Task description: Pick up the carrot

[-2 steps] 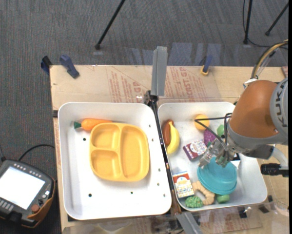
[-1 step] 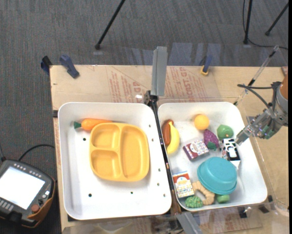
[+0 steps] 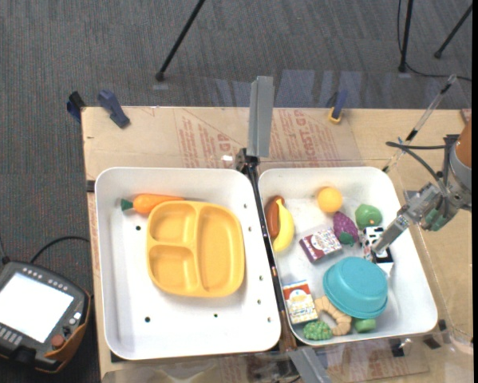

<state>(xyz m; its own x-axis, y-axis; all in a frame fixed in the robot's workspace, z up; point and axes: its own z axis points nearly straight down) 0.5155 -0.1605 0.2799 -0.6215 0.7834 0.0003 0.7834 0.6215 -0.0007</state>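
Two smooth white bins side by side: left bin holds a tapered orange carrot touching the back edge of a glossy yellow three-compartment tray, while the gripper, fingers' state cannot tell, sits over the cluttered right bin beside a teal bowl.

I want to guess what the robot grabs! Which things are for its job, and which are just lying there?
For the job:
small orange carrot with green top, left bin
two-finger metal gripper, over right bin

Just lying about:
yellow plastic divided tray
teal plastic bowl
yellow banana
round orange fruit
purple grapes
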